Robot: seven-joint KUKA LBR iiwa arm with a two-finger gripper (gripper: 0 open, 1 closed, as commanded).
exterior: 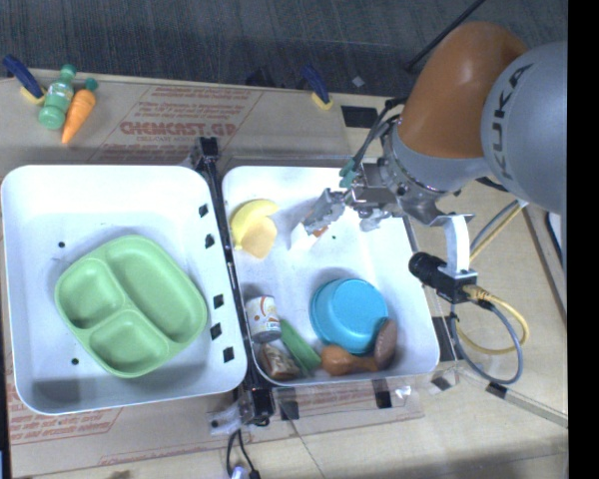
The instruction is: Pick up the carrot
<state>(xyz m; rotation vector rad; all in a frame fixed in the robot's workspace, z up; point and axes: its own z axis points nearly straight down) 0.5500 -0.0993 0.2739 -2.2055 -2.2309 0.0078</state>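
Camera view — bench seen from above at a slant.

Arm: the grey arm (519, 98) with its orange band is reaching in from the right and hanging over the upper part of the right bin (280, 183).

Gripper: the gripper (324, 216) is pointing leftward above the right bin's floor, near the yellow piece; whether its jaws are released or clenched is not showing clearly, so I cannot tell, and nothing is visibly lying between them.

Carrot: the carrot (78, 114) is lying outside both bins on the cardboard (170, 118) at the upper left, tilted, its green top toward the back, just beside a green toy (55, 100) — well apart from the gripper.

Left bin: the left bin (40, 193) is holding a green divided tray (130, 302) with three compartments, sitting at a slant.

Right bin, contents: a yellow piece (254, 226) is resting near the upper left corner; a blue bowl (350, 313) is sitting toward the front; a small can (263, 318) is standing at the left wall; a green vegetable (299, 345), an orange-brown item (341, 359) and a brown item (385, 340) are crowding along the front wall beside the bowl.

Cables: a yellow cable (499, 322) is looping on the bench to the right of the bins.
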